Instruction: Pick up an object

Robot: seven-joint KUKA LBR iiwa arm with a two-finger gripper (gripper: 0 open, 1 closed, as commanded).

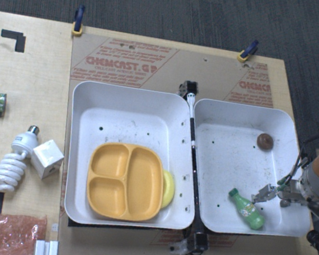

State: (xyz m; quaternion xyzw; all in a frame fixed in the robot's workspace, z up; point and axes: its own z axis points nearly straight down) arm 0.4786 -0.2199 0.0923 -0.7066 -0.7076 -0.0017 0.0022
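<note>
Green bottle (247, 209) lay on side near front of right bin (232, 120), neck pointing left. My pincer (268, 194) hovered just beside it, fingers apart, gripping nothing. Judged best move: centre over bottle body, straddle across width, descend, close. Brown ball (265, 141) well apart at back.

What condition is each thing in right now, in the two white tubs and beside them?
Green bottle: lying on its side in the right tub, cap on.
Brown ball: resting near the right tub's far corner.
Yellow divided plate: flat, right way up, in the left tub.
Gripper: low over the right tub, next to the bottle, holding nothing.
Light bulb: lying on its side on the bench.
White cube: sitting beside the bulb.
</note>
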